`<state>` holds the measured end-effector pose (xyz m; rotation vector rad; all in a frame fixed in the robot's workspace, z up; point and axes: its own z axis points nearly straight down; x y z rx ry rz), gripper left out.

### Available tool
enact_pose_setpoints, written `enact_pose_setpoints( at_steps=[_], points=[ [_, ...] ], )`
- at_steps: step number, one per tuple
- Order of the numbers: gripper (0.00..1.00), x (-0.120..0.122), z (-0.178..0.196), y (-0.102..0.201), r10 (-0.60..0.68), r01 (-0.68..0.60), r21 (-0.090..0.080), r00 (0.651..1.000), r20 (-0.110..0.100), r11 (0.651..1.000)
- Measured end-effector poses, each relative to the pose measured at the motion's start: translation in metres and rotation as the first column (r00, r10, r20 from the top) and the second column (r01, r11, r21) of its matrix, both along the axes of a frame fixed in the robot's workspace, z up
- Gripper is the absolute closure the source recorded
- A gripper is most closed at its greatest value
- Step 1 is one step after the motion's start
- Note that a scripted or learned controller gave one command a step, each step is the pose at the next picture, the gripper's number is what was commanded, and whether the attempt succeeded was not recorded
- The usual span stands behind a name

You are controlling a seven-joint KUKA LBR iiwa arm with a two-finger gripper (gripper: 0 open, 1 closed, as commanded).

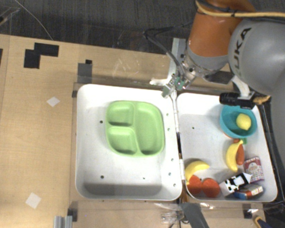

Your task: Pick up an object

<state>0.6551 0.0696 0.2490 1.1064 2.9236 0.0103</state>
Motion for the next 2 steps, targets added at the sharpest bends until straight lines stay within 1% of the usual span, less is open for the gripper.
enact_pose_setpoints(
  at_steps=[2],
  points=[
    [1.00, 0.003, 0.024, 0.002, 0.012, -0.012, -0.001, 1.000, 0.013, 1.000]
  ],
)
